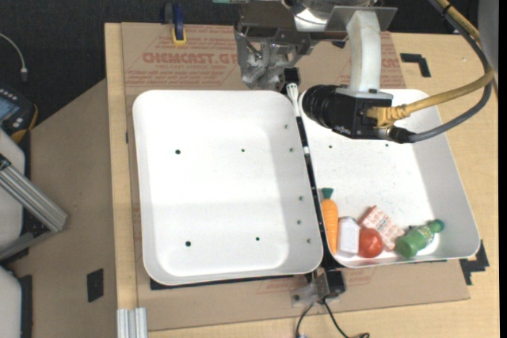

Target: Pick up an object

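Observation:
Several small objects lie along the front edge of the right bin: an orange carrot, a white block, a red tomato-like piece, a pink-and-white packet and a green bottle. My gripper hangs high at the back, over the far rim where the two bins meet, well away from those objects. I see nothing held in it. The arm's grey body covers the top of the view.
The left bin sits beside the right one on a brown cardboard sheet. A black camera unit with cables juts over the back of the right bin. A blue-and-yellow clamp stands at the back left.

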